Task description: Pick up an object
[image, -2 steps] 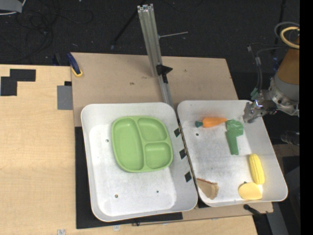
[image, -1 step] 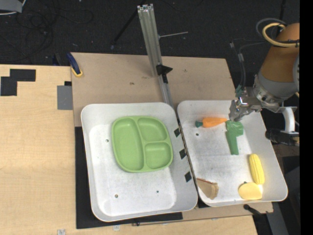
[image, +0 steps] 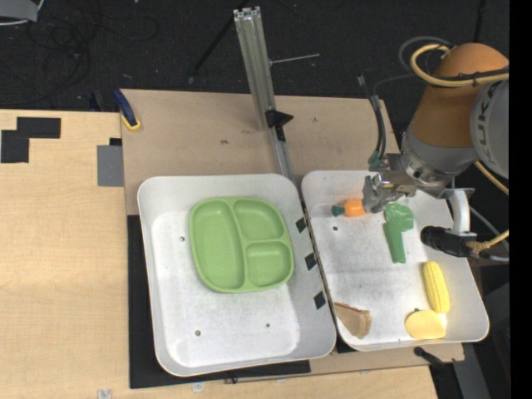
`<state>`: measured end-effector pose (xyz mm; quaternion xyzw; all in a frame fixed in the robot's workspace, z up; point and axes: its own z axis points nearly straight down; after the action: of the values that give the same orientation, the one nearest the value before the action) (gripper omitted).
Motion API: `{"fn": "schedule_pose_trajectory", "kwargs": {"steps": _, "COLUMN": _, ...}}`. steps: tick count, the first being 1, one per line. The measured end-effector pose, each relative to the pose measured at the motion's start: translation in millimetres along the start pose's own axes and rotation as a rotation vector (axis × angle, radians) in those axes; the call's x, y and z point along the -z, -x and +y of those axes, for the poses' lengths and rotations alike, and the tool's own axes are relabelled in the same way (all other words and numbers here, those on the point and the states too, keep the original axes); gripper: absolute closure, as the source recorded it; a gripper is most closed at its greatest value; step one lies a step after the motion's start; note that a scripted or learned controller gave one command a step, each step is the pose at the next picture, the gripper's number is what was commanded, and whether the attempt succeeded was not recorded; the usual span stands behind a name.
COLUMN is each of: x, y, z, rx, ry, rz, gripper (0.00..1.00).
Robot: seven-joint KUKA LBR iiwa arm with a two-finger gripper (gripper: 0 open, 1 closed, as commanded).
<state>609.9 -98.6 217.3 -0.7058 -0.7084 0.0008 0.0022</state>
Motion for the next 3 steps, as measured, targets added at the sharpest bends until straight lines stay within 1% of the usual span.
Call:
{"fn": "schedule_pose_trajectory", "kwargs": {"steps": 1, "x": -3.0, "y": -48.1, "z": -13.6, "rx": 0.001, "ry": -0.001, "rz": 0.0, "gripper": 1.0}}
{"fn": "schedule_pose_trajectory", "kwargs": {"steps": 2, "x": -10.2, "y": -104.9, "z": -20.6, "rx": 0.001, "ry": -0.001, "rz": 0.0, "gripper": 1.0}}
{"fn": "schedule_pose_trajectory", "kwargs": {"steps": 3, "x": -12.8, "y": -149.1, "z": -22.9, "rx": 0.001, "ry": -0.001, "rz": 0.0, "gripper": 1.0}}
